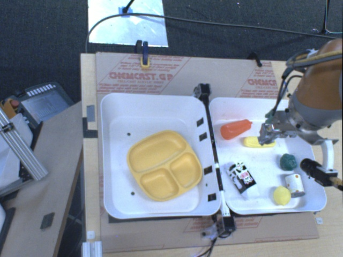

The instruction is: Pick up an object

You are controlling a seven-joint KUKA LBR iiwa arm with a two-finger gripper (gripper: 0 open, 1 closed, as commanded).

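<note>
Now the jaws [266, 134] are hovering over the right bin [316, 199], touching the yellow banana [256, 142]; whether they are open or closed cannot be told. At ten o'clock from them, an orange carrot [236, 128] is lying.

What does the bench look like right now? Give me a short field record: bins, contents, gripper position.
left bin: holds a yellow three-compartment plastic tray
right bin: holds an orange carrot-shaped toy, a yellow banana-shaped toy, a black-and-white cow-patterned toy, a dark green ball, a yellow ball, a small white cylinder
gripper: low over the right bin, at the banana-shaped toy's right end
grasp: cannot tell
</note>
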